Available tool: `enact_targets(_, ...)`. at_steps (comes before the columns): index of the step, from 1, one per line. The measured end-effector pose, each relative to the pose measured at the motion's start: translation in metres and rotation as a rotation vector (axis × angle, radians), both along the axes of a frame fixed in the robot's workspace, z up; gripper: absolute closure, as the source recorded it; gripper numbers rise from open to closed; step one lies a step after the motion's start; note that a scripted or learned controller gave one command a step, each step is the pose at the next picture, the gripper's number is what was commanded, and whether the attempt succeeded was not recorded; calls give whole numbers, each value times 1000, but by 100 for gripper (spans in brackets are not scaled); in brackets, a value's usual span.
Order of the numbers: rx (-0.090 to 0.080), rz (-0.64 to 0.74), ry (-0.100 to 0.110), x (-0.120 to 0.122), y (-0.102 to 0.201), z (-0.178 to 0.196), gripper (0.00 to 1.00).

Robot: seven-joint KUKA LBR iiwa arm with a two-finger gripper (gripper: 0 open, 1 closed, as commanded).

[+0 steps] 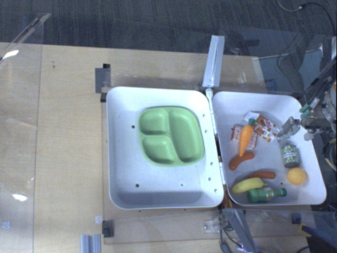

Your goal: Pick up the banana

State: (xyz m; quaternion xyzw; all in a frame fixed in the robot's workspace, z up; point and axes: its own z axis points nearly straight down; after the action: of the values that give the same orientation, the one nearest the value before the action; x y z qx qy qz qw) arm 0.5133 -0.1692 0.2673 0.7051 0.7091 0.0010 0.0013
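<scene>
The yellow banana [247,184] lies near the front edge of the right bin [310,196]. It rests between a red sausage [264,175] behind it and a green bottle [266,194] in front, close to both. My gripper [289,127] hangs over the right side of the same bin, above a small green can [289,155]. It is well apart from the banana, up and to the right of it, with nothing seen held.
Also in the right bin are a carrot [245,137], a second sausage [241,160], snack packets [261,127] and an orange ball [296,176]. The left bin [121,183] holds a green divided plate [171,135]. A metal post [213,62] stands behind the bins.
</scene>
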Motion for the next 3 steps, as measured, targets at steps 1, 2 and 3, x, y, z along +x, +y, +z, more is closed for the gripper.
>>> enact_targets(1, 0, 259, -1, 37, 56, -81, 0)
enact_targets(2, -1, 301, -4, 11, 73, -172, 0)
enact_targets(3, -4, 431, -12, 100, 32, -178, 0)
